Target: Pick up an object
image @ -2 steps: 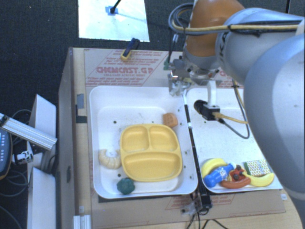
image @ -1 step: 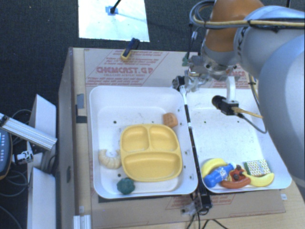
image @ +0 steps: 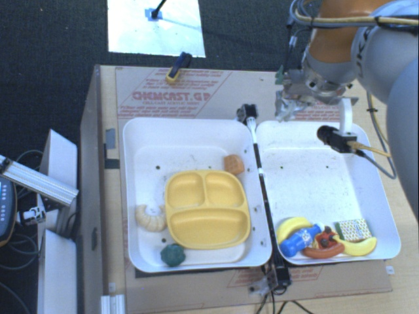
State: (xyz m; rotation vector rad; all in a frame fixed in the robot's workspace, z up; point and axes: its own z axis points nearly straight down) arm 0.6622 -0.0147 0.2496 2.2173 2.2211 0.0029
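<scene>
My gripper (image: 287,108) hangs under the orange-banded wrist, above the far rim of the right bin (image: 314,182), holding nothing that I can see. At the near end of that bin lie a yellow banana (image: 292,226), a blue bottle (image: 302,239), a red toy (image: 322,248), a checkered block (image: 354,228) and a second banana (image: 362,246), all well in front of the gripper. The left bin (image: 141,149) holds a yellow divided plate (image: 207,209), an orange-brown chunk (image: 233,164), a beige croissant (image: 150,218) and a green lump (image: 173,254).
A black part on a white bracket (image: 337,138) juts from the arm over the right bin's far right. The divider (image: 260,175) runs between the bins. A yellow-and-black tool (image: 177,67) lies on the board behind the bins.
</scene>
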